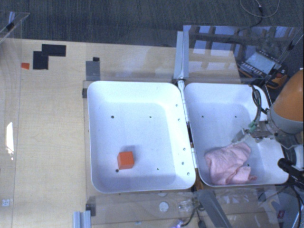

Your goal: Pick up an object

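**A:** Where did things lie at that moment?

**B:** Two white bins sat side by side on the worktop [47,141]. The left bin [95,127] held a small orange block [126,160] toward its lower left. The right bin [213,99] held a crumpled pink cloth [229,163] in its lower part, at the lower right of the frame.

**A:** And the arm?

**B:** The arm [289,103] came in from the right edge, its orange band high on that side. The pincer [247,133] hung just above the cloth's upper edge, near it or perhaps brushing it; I could not tell which.

**A:** Open or closed?

**B:** I could not tell; that end of the tool was too small and blurred to read. Nothing showed as held.

**A:** So which object was it after?

**B:** I judged it was the cloth, being right under the tool, with the block well apart in the other bin.

**A:** How should the grasp have been done well?

**B:** By my reckoning, it should have come down over the thick, bunched middle of the cloth, not the thin upper edge, where a fold could slip free. It needed to press in deep enough to gather fabric, close firmly, then lift straight up and slowly, keeping clear of the bin's right wall.

**A:** The main risk?

**B:** Pinching only a loose corner, so the cloth slid out on the lift.
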Motion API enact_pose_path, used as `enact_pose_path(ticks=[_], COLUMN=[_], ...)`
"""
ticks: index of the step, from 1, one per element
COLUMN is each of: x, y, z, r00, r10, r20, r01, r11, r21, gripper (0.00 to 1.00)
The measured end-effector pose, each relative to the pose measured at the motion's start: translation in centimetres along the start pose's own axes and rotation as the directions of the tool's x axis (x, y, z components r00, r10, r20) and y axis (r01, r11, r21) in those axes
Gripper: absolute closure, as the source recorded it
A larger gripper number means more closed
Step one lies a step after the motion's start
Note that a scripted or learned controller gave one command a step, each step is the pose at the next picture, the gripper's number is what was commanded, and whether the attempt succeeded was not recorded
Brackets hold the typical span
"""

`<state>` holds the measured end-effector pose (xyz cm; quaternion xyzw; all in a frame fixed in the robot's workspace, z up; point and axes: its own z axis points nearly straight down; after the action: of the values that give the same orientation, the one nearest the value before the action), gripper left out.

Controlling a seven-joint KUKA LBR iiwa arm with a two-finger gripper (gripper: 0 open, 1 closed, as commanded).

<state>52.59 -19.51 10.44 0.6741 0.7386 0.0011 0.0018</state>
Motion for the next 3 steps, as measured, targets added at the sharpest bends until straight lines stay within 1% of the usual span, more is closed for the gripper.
enact_pose_path(ticks=[1,2,3], x=[1.9,1.9,1.9], y=[-3.1,-2.7,-2.7], z=[1.3,0.0,0.0], r00=[0.999,0.999,0.999], r10=[-0.034,-0.036,-0.036], r20=[0.006,0.009,0.009], r01=[0.034,0.037,0.036], r11=[0.999,0.999,0.999], r21=[-0.015,-0.025,-0.024], gripper=[0.0,1.0,0.0])
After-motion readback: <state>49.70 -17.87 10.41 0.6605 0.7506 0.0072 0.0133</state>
